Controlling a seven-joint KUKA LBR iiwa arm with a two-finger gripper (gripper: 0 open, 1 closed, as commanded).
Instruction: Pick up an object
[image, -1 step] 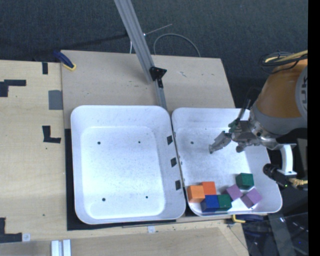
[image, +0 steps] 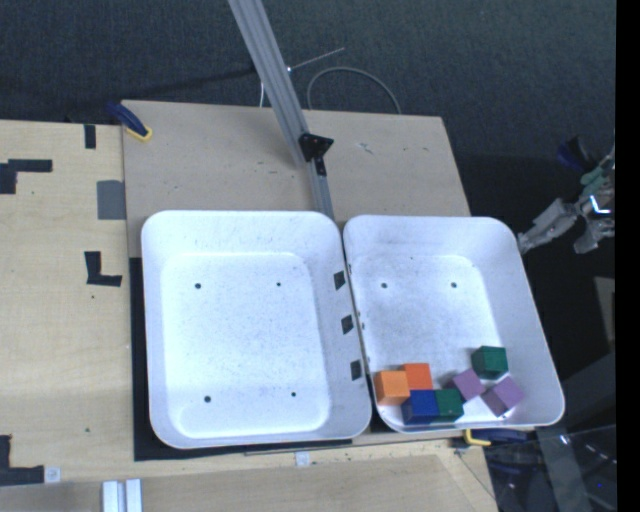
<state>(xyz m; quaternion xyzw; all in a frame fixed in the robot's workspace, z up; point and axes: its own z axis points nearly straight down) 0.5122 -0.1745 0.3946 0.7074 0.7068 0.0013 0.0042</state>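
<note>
Blocks (image: 445, 392) in right bin (image: 430, 245) near corner, well apart from hand (image: 585, 215).

Blocks (image: 445, 392) cluster in the right bin's (image: 430, 240) near corner.

The gripper (image: 540, 229) shows at the right edge, seemingly raised; arm mostly out of frame.

2 white bins (image: 240, 235), 2 orange, 2 green, 2 purple, 1 blue block
</note>
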